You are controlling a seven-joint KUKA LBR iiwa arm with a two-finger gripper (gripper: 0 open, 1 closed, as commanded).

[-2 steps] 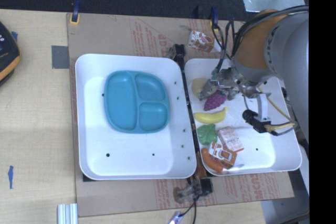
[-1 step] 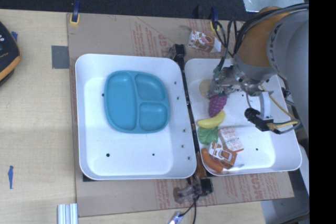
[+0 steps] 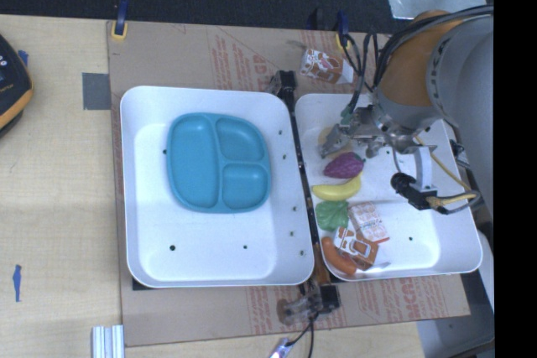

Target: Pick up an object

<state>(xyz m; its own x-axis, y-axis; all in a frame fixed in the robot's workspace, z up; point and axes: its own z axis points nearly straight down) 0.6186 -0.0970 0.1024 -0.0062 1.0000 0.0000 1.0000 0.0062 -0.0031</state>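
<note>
The gripper (image 3: 342, 140) hangs low in the right bin (image 3: 457, 251), at its upper left part. Its fingers (image 3: 329, 143) point toward the bins' shared edge; whether they are open or closed cannot be told from here. A purple object (image 3: 343, 166) lies just beneath and beside them, its long axis slightly tilted from left to right. Below it a yellow banana (image 3: 336, 190) lies nearly crosswise, then a green item (image 3: 331, 215), a printed packet (image 3: 362, 232) and an orange item (image 3: 338, 262). The left bin (image 3: 210, 264) holds a blue divided plate (image 3: 219, 162) on the counter (image 3: 50, 205).
</note>
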